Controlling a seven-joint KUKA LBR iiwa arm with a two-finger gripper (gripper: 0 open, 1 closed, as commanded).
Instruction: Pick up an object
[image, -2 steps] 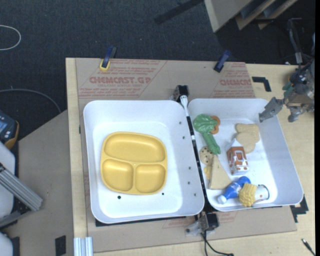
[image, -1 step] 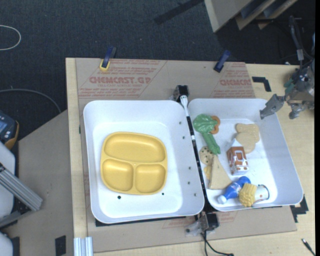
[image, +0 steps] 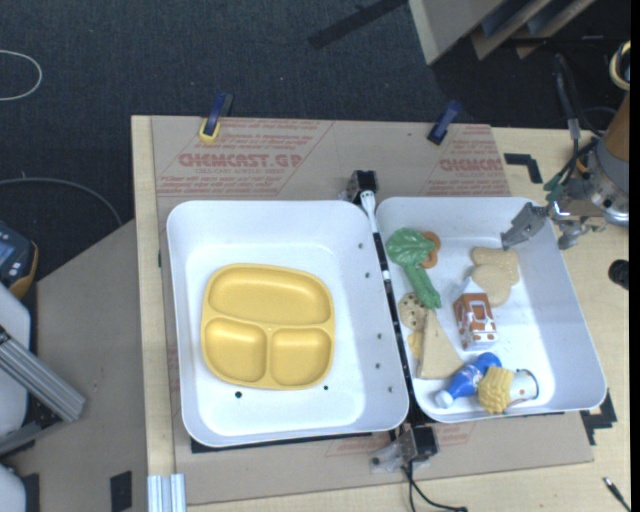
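Note:
The right bin (image: 575, 300) holds several small items: a green leafy piece with an orange end (image: 414, 256), a beige bread-shaped piece (image: 497, 272), an orange and white box (image: 475, 318), a speckled cookie (image: 409, 310), a tan wedge (image: 436, 348), a blue bottle (image: 466, 380) and a yellow knobbly piece (image: 497, 390). My gripper (image: 547, 229) hangs over the bin's upper right corner, just right of and above the bread piece. It is open, and only white bin floor shows between its fingers.
The left bin (image: 190, 240) holds a yellow divided plate (image: 268, 325). A black hinge strip (image: 380, 270) runs between the bins. Clamps (image: 212, 118) pin the cardboard base at the back.

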